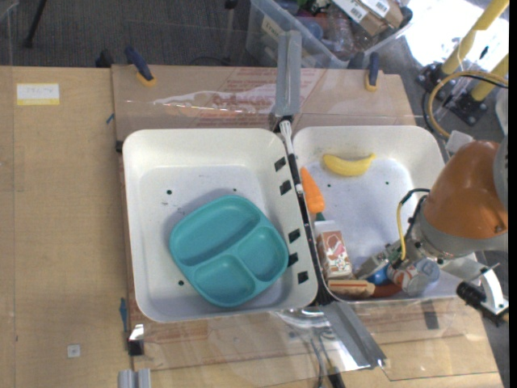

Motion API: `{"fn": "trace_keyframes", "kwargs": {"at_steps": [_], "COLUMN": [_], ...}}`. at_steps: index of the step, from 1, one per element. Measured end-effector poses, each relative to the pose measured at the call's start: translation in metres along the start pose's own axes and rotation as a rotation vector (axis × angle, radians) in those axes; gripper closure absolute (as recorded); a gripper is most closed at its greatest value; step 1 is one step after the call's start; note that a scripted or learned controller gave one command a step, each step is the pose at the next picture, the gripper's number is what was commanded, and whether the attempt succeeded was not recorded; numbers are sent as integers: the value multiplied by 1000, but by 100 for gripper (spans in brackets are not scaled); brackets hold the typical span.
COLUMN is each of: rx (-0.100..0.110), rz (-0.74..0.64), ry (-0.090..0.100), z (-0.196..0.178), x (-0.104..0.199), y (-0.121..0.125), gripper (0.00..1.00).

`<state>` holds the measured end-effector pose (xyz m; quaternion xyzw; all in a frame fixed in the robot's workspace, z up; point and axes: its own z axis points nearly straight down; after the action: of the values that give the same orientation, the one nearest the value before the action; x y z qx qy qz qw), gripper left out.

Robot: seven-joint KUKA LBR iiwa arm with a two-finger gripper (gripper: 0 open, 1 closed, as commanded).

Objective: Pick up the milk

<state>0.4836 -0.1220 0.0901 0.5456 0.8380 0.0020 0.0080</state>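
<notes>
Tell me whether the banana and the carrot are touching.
Apart. The camera view shows bare white bin floor between the banana near the far wall and the carrot by the divider.

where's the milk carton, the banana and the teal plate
milk carton [333, 253], camera view, on its printed front face
banana [348, 164], camera view, on the middle of its curve
teal plate [212, 241], camera view, on its largest compartment

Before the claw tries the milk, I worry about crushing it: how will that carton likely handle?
The milk carton looks like a small boxy toy with flat faces, so it probably gives the claw a steady grip and will not roll. It lies against the bin's divider, so a push may only slide it along. It is likely light.
</notes>
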Motion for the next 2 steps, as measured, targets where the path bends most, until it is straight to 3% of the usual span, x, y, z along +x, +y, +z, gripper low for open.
{"fn": "trace_keyframes", "kwargs": {"at_steps": [1, 2], "rx": [7, 11], "rz": [-130, -55], "ry": [7, 12], "z": [-118, -31], "x": [-113, -92], "y": [31, -45], "gripper": [0, 0]}}
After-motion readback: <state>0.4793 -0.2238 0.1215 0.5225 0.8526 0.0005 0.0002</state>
